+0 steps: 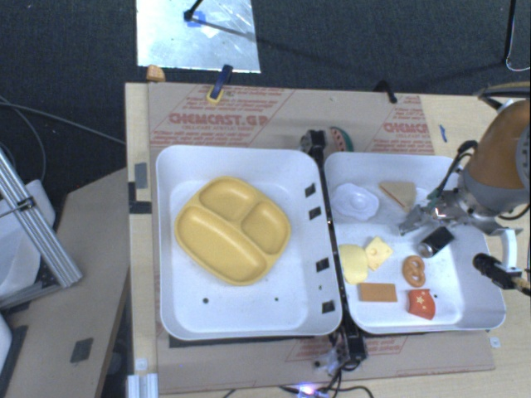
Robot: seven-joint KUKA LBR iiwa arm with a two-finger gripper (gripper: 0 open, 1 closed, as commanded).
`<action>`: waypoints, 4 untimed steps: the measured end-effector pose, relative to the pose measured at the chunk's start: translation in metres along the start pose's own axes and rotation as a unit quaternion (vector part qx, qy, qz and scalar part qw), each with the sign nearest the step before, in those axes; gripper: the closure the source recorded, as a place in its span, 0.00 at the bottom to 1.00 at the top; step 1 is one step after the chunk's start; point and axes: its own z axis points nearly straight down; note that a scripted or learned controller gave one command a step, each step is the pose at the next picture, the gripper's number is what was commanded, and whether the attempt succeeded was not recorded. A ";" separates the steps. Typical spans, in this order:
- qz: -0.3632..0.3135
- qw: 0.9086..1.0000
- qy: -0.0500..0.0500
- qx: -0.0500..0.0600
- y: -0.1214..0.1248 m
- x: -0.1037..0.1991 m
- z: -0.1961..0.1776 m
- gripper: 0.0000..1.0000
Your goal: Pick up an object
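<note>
Here, over the right bin [477, 309], at right of frame: gripper [417, 222], finger state impossible to tell; pretzel [413, 270] just below, apart from it.

Glossy yellow plastic tray [233, 230], smooth white plastic bins [241, 160], matt brown cardboard [274, 118], shiny foil sheet [197, 23]
</note>
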 end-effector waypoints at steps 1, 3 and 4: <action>0.000 1.000 0.000 0.000 -0.061 0.000 0.000 0.00; -0.005 1.000 0.001 -0.003 -0.073 0.061 0.000 0.00; -0.005 1.000 -0.001 -0.004 -0.041 0.128 0.000 0.00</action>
